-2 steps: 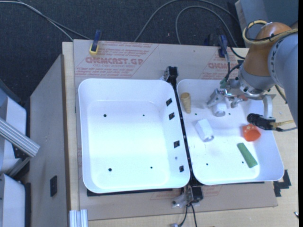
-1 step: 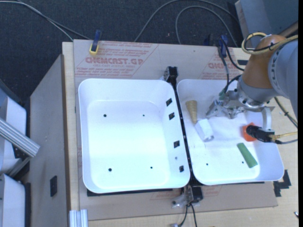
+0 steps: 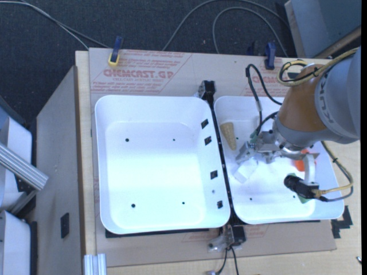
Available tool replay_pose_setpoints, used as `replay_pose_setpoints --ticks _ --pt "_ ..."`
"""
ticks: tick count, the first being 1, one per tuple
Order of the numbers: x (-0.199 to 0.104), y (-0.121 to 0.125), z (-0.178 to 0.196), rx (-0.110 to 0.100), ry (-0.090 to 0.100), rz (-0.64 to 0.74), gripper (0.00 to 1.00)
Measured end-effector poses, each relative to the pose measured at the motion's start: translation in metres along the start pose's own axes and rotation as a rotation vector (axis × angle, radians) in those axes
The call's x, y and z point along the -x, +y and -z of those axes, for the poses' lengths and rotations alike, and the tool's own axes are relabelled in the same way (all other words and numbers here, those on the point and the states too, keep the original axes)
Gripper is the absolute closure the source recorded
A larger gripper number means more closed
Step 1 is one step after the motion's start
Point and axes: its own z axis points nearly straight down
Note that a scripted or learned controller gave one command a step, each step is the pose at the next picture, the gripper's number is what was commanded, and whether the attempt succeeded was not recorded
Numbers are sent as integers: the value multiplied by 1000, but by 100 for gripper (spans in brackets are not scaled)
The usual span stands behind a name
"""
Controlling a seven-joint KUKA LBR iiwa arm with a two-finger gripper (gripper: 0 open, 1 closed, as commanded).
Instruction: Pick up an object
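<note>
Your gripper (image 3: 252, 153) hangs low in the right bin (image 3: 275, 211), near a tan cone (image 3: 229, 135), apparently lined up to grasp; jaws' state unclear.

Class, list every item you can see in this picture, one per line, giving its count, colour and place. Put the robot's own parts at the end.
Left bin: one, white, left half of the bench.
Right bin: one, white, beside the left bin, under the arm.
Tan piece: one, tan, near the right bin's left wall.
Clear pale object: one, whitish, right bin, just below the tool; kind unclear.
Orange object: one, orange, right bin, partly hidden by the arm.
Clamps: two, blue and yellow, bench's far edge.
Arm: one, grey with orange band, from the right.
Tool: one, metal, over the right bin.
</note>
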Motion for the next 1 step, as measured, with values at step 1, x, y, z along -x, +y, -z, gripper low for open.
replay_pose_setpoints --ticks 1 --pt "30 59 6 -6 -3 -3 0"
